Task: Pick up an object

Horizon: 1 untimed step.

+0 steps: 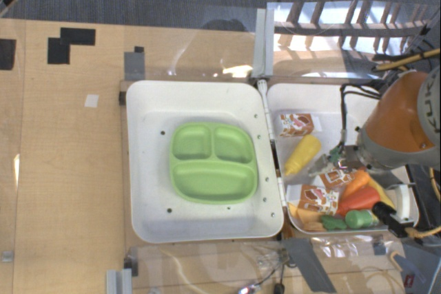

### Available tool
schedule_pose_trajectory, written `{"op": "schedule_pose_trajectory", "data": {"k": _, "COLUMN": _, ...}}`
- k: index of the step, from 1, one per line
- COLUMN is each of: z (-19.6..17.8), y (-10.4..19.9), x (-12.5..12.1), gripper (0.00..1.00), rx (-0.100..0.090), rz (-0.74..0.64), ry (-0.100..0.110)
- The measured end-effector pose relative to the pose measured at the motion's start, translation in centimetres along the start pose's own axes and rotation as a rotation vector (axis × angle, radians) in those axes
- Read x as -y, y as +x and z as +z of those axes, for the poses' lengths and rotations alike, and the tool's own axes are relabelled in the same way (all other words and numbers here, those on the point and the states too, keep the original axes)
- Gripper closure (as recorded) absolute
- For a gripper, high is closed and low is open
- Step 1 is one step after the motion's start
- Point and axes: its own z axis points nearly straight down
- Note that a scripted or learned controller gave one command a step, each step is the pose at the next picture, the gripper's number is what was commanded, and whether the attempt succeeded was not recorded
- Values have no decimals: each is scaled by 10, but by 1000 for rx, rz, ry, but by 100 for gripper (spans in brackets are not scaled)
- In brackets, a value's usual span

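Leaving wide bare floor around a green three-compartment plastic tray (213,162), the left white bin (148,148) lies open. The right white bin (303,102) holds a yellow plastic mustard bottle (303,154), printed snack packets (296,124) (writing unreadable) and toy vegetables (358,206). Gripper (339,156): fingers' state indiscernible.

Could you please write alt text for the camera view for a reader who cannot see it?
A grey robot arm with an orange band reaches from the right over the right-hand shallow white bin, which holds a yellow plastic bottle, small printed packets and orange and green toy vegetables. The left-hand white bin holds a green three-compartment plate.
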Motion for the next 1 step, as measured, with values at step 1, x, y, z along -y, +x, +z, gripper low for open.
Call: {"op": "schedule_pose_trajectory", "data": {"k": 1, "z": -76, "y": 65, "x": -26, "gripper": 100, "rx": -5, "rz": 72, "ry": 42}}
